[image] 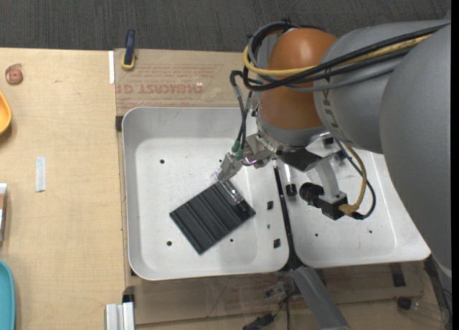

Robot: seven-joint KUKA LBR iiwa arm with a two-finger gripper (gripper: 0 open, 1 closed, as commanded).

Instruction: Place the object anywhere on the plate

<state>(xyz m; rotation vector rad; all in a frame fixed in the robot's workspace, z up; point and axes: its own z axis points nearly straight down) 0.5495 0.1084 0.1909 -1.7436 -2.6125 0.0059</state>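
A black ridged rectangular plate (pixel 210 219) lies tilted in the left white bin (pixel 136 199), toward its front right. My gripper (pixel 229 174) hangs from the orange-banded wrist (pixel 294 85), just above the plate's upper right corner. A small pale, shiny shape (pixel 232 192) shows at that corner, right under the gripper. Whether it is the object or part of the gripper is not clear, nor whether it rests on the plate.
The right white bin (pixel 358 239) lies mostly under the arm, with black cables (pixel 358 192) looping over it. A cardboard sheet (pixel 172 81) with a blue clamp (pixel 130 47) sits behind the bins. The wooden bench (pixel 57 178) stretches left, with small items at its edge.
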